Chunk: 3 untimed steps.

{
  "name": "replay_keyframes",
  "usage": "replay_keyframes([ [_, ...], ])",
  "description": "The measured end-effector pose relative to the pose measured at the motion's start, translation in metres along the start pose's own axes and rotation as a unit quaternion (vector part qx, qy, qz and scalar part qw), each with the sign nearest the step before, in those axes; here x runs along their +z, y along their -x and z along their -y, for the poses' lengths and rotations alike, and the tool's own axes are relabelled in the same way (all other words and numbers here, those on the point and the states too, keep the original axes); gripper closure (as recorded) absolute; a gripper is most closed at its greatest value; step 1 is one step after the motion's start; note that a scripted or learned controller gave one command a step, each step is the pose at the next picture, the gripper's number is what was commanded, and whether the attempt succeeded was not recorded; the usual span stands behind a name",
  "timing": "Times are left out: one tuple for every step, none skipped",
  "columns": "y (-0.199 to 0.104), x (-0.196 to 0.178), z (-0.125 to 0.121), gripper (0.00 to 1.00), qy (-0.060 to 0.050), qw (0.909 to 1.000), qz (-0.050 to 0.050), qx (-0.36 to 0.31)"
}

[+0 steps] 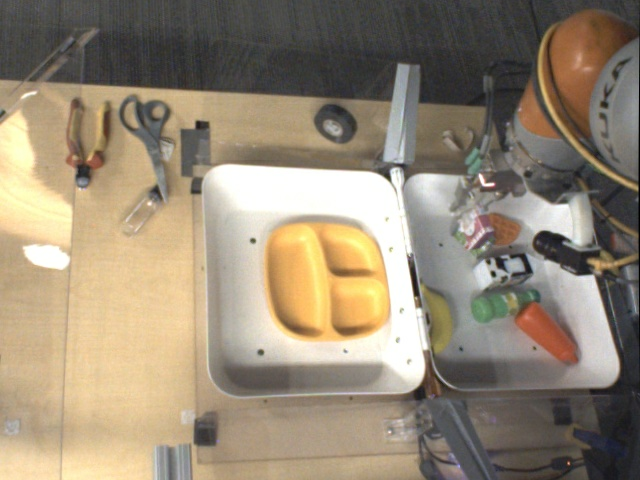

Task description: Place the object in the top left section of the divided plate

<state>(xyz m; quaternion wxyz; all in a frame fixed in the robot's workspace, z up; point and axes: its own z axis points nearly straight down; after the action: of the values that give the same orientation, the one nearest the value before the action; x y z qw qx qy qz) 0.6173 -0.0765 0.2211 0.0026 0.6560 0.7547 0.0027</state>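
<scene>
A yellow divided plate (327, 278) lies in the middle of the left white bin (240, 358), with one long section on its left and two smaller ones on its right; nothing lies in them. My gripper (474, 196) hangs over the back left part of the right bin (600, 368), just above a pink packet (476, 231) and a brown item (507, 230). Nearer the front lie a black-and-white item (504, 265), a green bottle (502, 304), an orange carrot (548, 332) and a yellow piece (438, 318) against the bin's left wall.
On the bench to the left lie scissors (150, 138), red-handled pliers (84, 138) and a clear piece (140, 211). A black tape roll (335, 123) sits behind the left bin. A metal bar (402, 113) stands between the bins at the back.
</scene>
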Motion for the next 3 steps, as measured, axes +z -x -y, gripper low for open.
replay_keyframes([
  [-0.086,0.036,0.001,1.0,-0.002,0.9991,0.0,0.043],
  [-0.086,0.036,0.001,0.0,-0.002,0.9991,0.0,0.044],
  [-0.087,0.025,-0.001,1.0,0.001,0.9991,-0.001,0.041],
])
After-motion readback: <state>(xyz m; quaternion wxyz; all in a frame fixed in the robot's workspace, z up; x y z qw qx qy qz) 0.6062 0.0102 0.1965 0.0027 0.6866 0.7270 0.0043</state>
